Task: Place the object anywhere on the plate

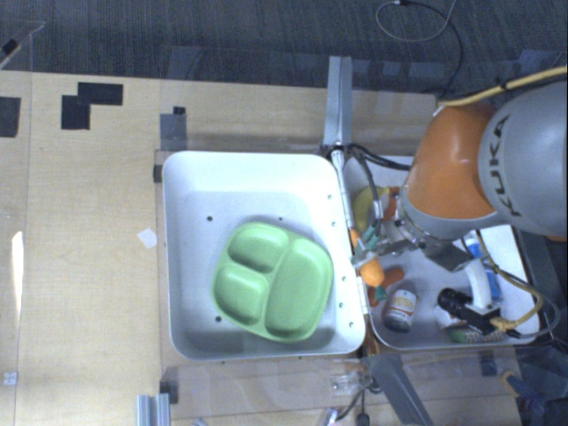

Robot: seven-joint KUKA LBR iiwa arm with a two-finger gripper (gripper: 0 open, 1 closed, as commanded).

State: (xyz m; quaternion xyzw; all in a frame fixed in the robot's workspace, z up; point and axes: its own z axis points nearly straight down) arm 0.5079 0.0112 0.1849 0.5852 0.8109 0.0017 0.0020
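Likely target – the small orange carrot-like toy [371, 273] at the left wall of the right bin [510, 335], beside a small jar [401, 307]; it looks light, smooth and a bit slippery, so I'd grip across its middle. The green three-compartment plate [273, 280] sits in the left bin [191, 238] with nothing on it. Arm [497, 162] hangs low over the right bin, wrist down, tool [377, 242] just above the toy – can't tell its state.

Glossy green plastic plate [273, 281], smooth white plastic bin [191, 238], pale matt wood bench [80, 264], shiny orange band [448, 171]
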